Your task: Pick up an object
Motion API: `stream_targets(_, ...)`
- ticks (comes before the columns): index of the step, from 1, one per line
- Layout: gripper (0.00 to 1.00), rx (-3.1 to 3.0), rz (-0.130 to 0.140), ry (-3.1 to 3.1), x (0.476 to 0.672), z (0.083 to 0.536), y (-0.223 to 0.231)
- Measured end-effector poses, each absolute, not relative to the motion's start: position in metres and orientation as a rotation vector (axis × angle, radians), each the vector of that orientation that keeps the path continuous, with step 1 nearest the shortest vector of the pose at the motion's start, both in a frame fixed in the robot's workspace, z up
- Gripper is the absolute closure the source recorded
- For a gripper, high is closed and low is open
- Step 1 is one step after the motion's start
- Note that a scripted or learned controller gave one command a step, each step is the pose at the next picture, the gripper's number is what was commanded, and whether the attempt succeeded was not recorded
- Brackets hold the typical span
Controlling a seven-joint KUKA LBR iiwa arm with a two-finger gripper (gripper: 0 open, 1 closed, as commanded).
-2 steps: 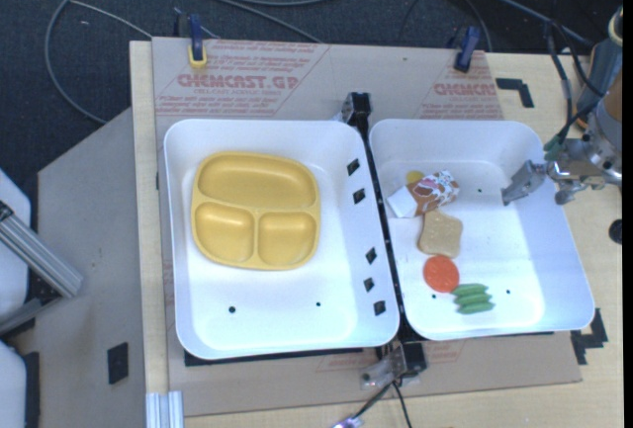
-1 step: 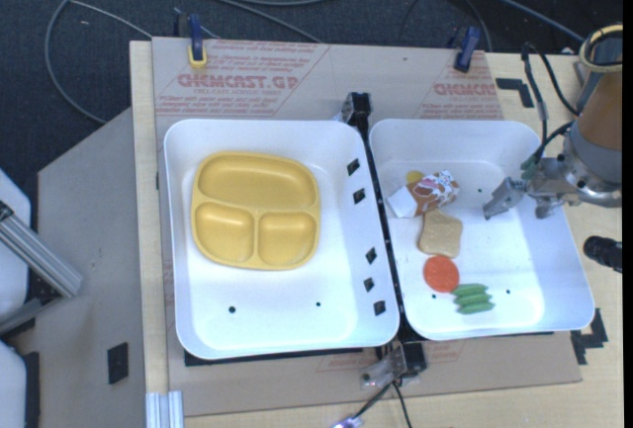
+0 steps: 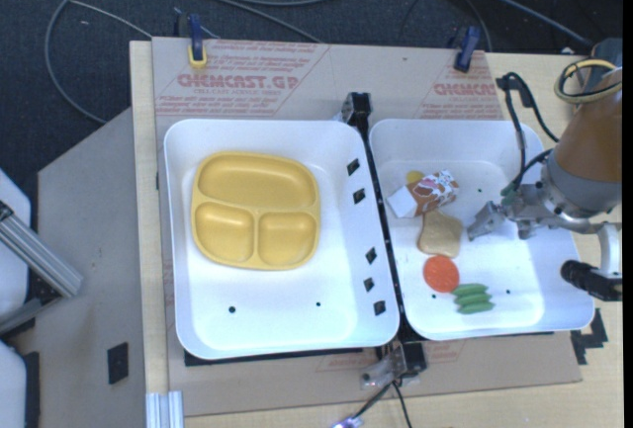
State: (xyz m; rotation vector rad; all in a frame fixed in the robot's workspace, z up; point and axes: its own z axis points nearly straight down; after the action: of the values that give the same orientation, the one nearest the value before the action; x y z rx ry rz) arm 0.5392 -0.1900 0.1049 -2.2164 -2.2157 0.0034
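**Mia:** What is on the bench (image 3: 297, 70)?

**Ben:** Two white bins sit side by side. The left bin (image 3: 198, 317) has a yellow plate (image 3: 256, 210) in it. The plate has three parts.

**Mia:** And the right bin (image 3: 554, 302)?

**Ben:** It has small things, all in its left half. There is a red and white packet (image 3: 433, 189) at the top, with a small white piece (image 3: 401, 203) touching its left side. A tan slice that looks like bread (image 3: 440, 234) lies just under the packet. Under that is a round red thing (image 3: 441, 273), like a tomato. Next to it, lower right, is a green thing (image 3: 473, 299) like pea pods.

**Mia:** Where is the arm?

**Ben:** It comes in from the right. The gripper (image 3: 487, 220) hangs over the right bin, just to the right of the bread.

**Mia:** Is it holding something?

**Ben:** No. I see nothing between its fingers. I cannot tell if they are wide or close together.
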Motion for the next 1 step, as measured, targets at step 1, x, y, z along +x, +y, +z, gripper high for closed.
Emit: stream_targets(1, 1.0, -2.221, -0.002, -2.221, 0.5414, 0.1194, -0.191)
